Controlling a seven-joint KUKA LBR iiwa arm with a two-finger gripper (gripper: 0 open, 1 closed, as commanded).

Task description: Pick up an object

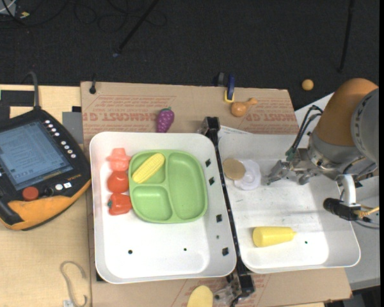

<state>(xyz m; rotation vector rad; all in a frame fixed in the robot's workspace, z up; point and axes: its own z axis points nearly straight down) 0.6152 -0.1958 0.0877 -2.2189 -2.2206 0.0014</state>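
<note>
At the bench, over the right bin [345, 258]: my claw [275, 173] hangs low near the bin's far-left corner, wrist slanting in from the right edge, the orange band above it. Its dark tips point toward the left wall — whether they stand released or clenched I cannot tell from this slant, and nothing visible sits between them.

Just beyond the tips lie two small things, touching or nearly so: a white disc [249, 178] and, on its far-left side against the divider, a tan round piece [233, 169]. These are the nearest candidates, lying straight to the left of my claw. Neither has a long axis to speak of, so approach angle matters little; the crowding against the bin wall does.

The other option, a yellow cone-shaped piece [273, 236], rests near the bin's near edge, well apart from the claw. Its long axis runs left to right along that edge, so closing across its narrow width would, in my judgement, mean coming back toward the near side and turning the wrist.

The left bin [153, 254] holds a green divided plate [179, 200] with a corn cob [147, 167] in its far-left compartment — all farther from me than anything in my own bin.
</note>
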